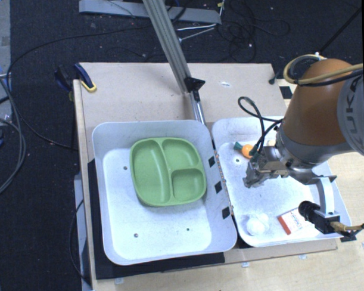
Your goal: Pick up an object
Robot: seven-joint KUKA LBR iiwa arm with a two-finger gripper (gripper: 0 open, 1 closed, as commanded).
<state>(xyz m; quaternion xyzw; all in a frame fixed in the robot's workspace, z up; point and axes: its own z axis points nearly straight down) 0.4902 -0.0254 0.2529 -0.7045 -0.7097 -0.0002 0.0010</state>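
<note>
In the right bin [266, 240], my gripper [252, 179] hangs low over the bin's left middle, below the big orange wrist. A small orange piece with a green tip [246, 150] lies just behind the gripper, partly hidden by a cable. A white rounded object [256, 224] rests near the bin's front edge, in front of the gripper. Beside it to the right lies a small red and white box [290, 221]. Nothing shows held in the gripper.
The left bin [113, 234] holds a green divided plate [168, 171] in its back half. A grey metal pole [174, 50] slants in from the back towards the gap between the bins. Black clips sit on the divider between them.
</note>
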